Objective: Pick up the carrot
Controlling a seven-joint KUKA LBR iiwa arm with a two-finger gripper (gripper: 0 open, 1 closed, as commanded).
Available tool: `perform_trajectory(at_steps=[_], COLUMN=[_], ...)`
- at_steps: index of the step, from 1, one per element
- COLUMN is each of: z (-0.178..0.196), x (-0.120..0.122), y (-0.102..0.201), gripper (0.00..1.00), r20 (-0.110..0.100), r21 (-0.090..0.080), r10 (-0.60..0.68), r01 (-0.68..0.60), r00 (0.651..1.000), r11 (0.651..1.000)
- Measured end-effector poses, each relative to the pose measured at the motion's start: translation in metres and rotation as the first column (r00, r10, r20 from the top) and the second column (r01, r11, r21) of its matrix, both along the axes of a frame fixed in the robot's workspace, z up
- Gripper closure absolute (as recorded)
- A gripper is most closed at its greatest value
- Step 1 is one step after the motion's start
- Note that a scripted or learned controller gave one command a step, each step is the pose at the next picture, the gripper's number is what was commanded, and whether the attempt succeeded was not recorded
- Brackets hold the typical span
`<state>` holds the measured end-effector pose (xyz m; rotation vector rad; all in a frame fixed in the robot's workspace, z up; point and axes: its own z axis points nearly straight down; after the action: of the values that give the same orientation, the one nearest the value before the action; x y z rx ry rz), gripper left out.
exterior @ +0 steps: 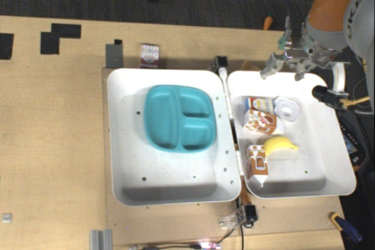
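My gripper hangs over the far rim of the right bin, open, with nothing between its fingers. In that bin lie an orange-and-white packet, a clear round lid or cup, a yellow lemon-like piece and a second orange-and-white packet near the front left. All of them sit nearer the camera than the gripper, apart from it. I cannot tell which of the orange items is the carrot.
The left bin holds a teal divided plate. A ridge separates the two bins. A small patterned cube and a grey block stand on the bench behind the left bin. Cables run at the right edge.
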<state>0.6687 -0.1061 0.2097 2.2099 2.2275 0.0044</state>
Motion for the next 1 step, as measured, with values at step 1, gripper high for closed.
perform_trajectory(at_steps=[1], z=[0.0473], x=[-0.0305], y=[0.0235], gripper=[0.0], r20=[0.0], r21=[0.003], r10=[-0.453], r01=[0.453], r00=[0.891], r11=[0.891])
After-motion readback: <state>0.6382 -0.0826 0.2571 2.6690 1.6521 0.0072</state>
